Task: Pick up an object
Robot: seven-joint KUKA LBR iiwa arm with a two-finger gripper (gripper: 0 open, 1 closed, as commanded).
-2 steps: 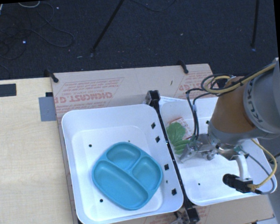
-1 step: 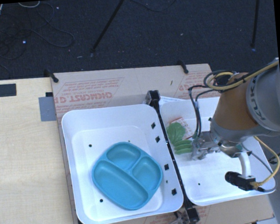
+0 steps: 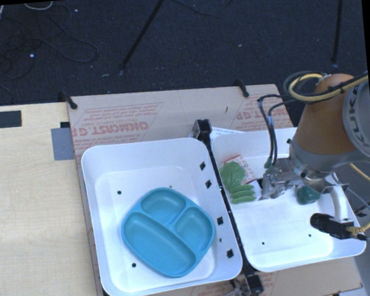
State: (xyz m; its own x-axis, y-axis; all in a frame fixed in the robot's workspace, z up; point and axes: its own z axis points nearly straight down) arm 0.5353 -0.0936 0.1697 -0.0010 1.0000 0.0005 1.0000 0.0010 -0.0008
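A green leafy item in a clear packet lies in the right bin, close to the divider between the bins. A small teal object sits further right in the same bin, partly under the arm. My gripper hangs low over the right bin, just right of the green packet's lower edge and left of the teal object. The arm's orange band and grey wrist hide the bin's right rear part.
The left bin holds a blue divided plate. Black clips run along the divider. Cables loop around the wrist and trail to the bin's right edge. Cardboard lies under both bins.
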